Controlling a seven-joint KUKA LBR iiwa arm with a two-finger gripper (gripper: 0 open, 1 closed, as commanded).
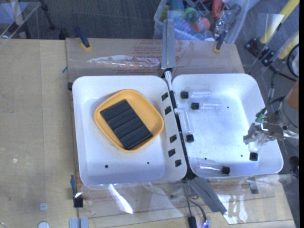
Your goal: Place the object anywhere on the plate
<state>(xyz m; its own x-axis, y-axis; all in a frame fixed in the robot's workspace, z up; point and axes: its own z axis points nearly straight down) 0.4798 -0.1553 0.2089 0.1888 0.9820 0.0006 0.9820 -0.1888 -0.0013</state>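
Note:
A yellow square plate (103,111) lies tilted in the left bin (85,165). On its middle rests a black ridged rectangular block (127,123). My gripper (255,137) hangs over the right edge of the right bin (237,87), far from the plate, and its metal tip is low near the bin floor. A small black-capped piece (253,156) lies just below the gripper, and nothing shows between the fingers.
Several clear vials with black caps lie in the right bin: two at the back (202,95) (209,106), one along the divider (186,127), one at the front (213,167). Black clips line the divider (172,137). A box of toys (204,8) stands behind the bins.

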